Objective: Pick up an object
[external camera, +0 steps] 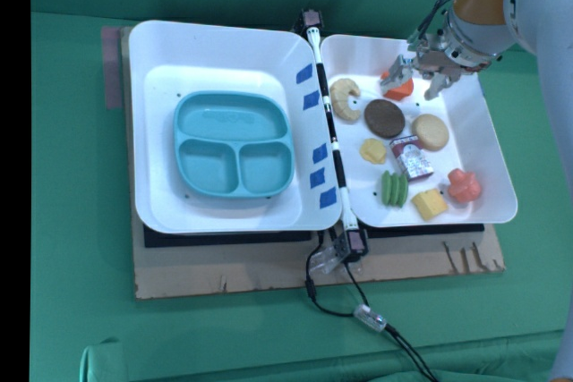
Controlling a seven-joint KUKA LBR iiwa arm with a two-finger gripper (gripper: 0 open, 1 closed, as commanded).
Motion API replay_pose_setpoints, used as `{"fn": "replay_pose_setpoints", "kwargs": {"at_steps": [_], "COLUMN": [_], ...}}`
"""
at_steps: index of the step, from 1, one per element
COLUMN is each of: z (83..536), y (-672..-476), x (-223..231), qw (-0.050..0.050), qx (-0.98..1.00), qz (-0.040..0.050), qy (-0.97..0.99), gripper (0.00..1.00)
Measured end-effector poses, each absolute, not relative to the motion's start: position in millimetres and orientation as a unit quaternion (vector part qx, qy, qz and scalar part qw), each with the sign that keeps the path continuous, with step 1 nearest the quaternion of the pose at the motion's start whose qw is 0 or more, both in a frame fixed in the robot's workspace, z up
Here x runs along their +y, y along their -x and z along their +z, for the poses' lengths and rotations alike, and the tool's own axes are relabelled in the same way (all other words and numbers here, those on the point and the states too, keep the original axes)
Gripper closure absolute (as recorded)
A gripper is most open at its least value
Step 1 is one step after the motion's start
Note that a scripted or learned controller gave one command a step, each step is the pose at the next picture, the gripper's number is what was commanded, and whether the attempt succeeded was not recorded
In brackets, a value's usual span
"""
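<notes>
A cable point(358, 300) trails over the green cloth at the near edge, leading up to the seam between the two bins. The left bin point(161, 45) holds a teal tray point(235, 144) with three compartments, and blue tape squares point(316, 125) mark its right wall. In the right bin point(488, 139), nearest the front, a yellow block point(429, 204) lies beside a red piece point(463, 185), with green pods point(394, 188) just to their left. Behind these sit a small red-and-white packet point(411, 158) and a yellow bit point(372, 150), then a tan cookie point(431, 131) and a brown disc point(384, 118), with a croissant point(345, 98) toward the seam. At the far end an orange piece point(398, 88) lies under the gripper point(417, 76). The fingers are spread apart; the left one touches or overlaps the orange piece, but nothing is clearly clamped between them.
</notes>
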State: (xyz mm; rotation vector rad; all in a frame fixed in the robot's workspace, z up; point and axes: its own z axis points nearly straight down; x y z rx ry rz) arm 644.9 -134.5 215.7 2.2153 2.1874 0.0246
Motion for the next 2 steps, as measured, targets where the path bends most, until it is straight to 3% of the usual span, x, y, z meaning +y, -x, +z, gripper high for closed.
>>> {"fn": "replay_pose_setpoints", "kwargs": {"at_steps": [1,2], "z": [233.0,232.9], "y": [-647.5,-647.4], "x": [-137.1,-137.1], "qw": [0.021,0.021], "qx": [0.700,0.700], "qz": [0.0120,0.0118], "qy": [-0.714,-0.714], "gripper": [1.00,0.00]}}
